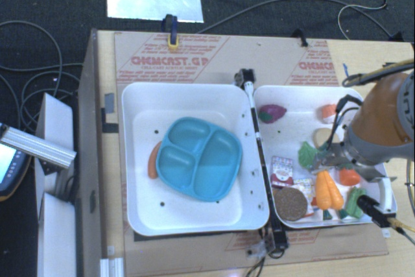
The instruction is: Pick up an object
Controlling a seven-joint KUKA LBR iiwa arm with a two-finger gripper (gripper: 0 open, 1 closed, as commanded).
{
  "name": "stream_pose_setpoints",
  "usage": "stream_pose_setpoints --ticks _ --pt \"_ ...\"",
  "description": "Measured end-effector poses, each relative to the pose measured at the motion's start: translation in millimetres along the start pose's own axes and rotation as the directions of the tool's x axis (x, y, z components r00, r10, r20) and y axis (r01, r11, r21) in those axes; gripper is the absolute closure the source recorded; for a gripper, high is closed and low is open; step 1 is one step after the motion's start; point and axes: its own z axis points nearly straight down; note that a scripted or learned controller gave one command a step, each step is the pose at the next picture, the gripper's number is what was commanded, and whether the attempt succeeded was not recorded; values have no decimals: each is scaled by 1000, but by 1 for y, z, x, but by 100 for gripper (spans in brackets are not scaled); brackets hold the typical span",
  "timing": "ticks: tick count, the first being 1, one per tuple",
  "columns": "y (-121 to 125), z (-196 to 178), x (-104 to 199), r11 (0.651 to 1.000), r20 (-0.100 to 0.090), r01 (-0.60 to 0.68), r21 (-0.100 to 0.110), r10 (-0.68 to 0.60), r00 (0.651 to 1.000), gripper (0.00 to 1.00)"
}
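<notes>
The right bin (pixel 295 95) holds several toy foods: a purple piece (pixel 272 113), a green leafy piece (pixel 307 155), an orange carrot (pixel 327 191), a brown round patty (pixel 292 202), a white and red packet (pixel 282 171), a red piece (pixel 349 176), a green piece (pixel 354 202) and an orange-red piece (pixel 327 111). My gripper (pixel 323 163) hangs low over the bin's right half, between the green leafy piece and the carrot. The arm's wrist covers what lies under it.
The left bin (pixel 139 107) holds a blue divided plate (pixel 199 157) with an orange sausage-like piece (pixel 153 160) against its left edge. A black divider with clamps (pixel 257 139) runs between the bins. Cables lie on the floor to the left and behind.
</notes>
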Motion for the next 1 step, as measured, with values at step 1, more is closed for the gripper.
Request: stream_pose_setpoints --ticks 1 --pt "33 -90 68 1000 -1 2 0 -2 1000 100"
